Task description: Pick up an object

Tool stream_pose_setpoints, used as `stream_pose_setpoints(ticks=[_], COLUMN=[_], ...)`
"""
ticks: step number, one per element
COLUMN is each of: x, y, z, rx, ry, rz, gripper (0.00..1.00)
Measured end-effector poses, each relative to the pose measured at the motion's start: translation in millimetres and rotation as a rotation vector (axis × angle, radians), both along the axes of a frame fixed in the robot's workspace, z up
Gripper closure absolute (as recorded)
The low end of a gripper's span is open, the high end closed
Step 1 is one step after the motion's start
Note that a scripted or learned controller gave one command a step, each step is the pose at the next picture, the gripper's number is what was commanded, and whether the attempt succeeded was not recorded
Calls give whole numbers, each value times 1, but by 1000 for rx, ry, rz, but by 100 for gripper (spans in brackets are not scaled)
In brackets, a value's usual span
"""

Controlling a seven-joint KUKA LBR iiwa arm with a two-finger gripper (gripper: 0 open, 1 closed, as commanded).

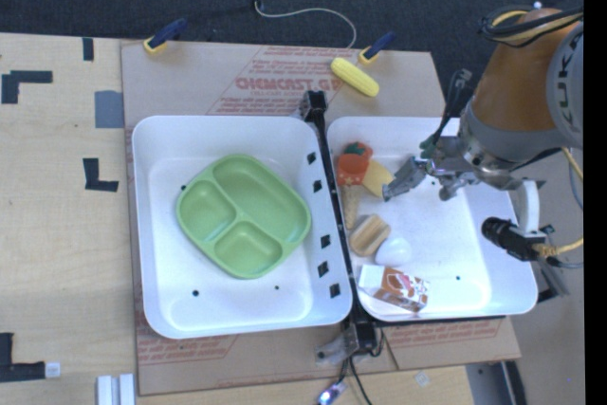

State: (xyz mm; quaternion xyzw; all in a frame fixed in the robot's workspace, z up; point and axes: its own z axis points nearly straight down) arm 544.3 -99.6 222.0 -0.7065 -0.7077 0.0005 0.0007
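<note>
Here we see the claw point(424, 183) hanging over the right bin point(474, 289), its two fingers point(402, 184) spread apart with nothing between them. The grey arm with its orange band point(517, 81) reaches in behind the claw, from the right.

Just to the claw's left lies a pale yellow block point(378, 175), close to the nearer fingertip; we cannot tell whether they touch. Further left of the claw, against the divider between the bins, sits an orange-red toy with a green top point(353, 162). Below and to the left of the claw we find a small bun-shaped toy point(368, 234), and touching it, a white rounded piece point(394, 251). Lower still, near the front wall of that bin, lies a flat packet with a brown and red print point(398, 288).

Well to the claw's left, in the left bin point(156, 299), rests a green divided plate point(244, 214). Up and to the left of the claw, outside the bins on the cardboard sheet point(190, 81) that covers the worktop point(57, 232), lies a yellow corn cob toy point(355, 77).
</note>
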Motion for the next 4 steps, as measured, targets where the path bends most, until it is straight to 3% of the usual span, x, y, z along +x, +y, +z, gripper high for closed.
stream_pose_setpoints(ticks=[1,2,3,4], x=[0,38,47,-28], y=[1,56,125,144], z=[10,29,35,141], rx=[0,2,2,3], ry=[1,-4,-1,-10], rz=[1,6,8,3], gripper=[100,100,100,100])
